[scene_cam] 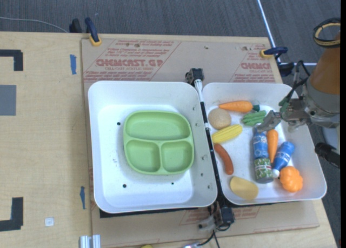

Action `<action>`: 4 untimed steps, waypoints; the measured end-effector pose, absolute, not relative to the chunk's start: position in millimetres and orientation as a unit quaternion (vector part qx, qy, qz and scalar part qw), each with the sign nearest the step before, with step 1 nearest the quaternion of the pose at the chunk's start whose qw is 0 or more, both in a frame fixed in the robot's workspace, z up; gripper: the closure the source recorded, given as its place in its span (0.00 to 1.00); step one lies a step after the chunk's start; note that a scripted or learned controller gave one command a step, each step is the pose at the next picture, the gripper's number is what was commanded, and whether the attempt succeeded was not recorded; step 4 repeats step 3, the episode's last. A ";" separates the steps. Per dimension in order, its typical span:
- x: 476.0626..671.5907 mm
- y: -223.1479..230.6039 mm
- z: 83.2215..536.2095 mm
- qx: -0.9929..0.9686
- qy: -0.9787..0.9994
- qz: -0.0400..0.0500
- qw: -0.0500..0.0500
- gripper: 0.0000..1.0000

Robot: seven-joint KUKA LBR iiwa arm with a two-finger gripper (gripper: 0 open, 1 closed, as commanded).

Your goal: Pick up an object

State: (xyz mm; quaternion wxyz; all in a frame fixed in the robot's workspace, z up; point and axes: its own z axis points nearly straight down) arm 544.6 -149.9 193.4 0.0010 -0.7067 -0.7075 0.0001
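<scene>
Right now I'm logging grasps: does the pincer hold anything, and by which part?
Cannot be told. The pincer sits low over the bottle and the carrot, its tip blurred.

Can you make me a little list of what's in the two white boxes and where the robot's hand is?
left bin: a green divided plate with three sections
right bin: toy food and small bottles
at the top: carrot, green beans
near the left wall: potato, corn, sausage
middle: two bottles, a second carrot
front: orange pumpkin, yellow piece
gripper: over the right bin, by the green beans
held: nothing seen between the fingers
</scene>
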 end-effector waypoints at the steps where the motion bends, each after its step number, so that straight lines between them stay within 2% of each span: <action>1: 562.8 -168.9 86.9 -0.707 -0.707 -0.002 -0.002 0.00; 2: 563.5 -169.6 97.2 -0.707 -0.707 -0.002 -0.004 1.00; 3: 544.6 -108.1 174.8 -0.706 -0.708 0.000 0.000 1.00; 4: 544.6 -108.1 174.8 -0.706 -0.708 0.000 0.000 1.00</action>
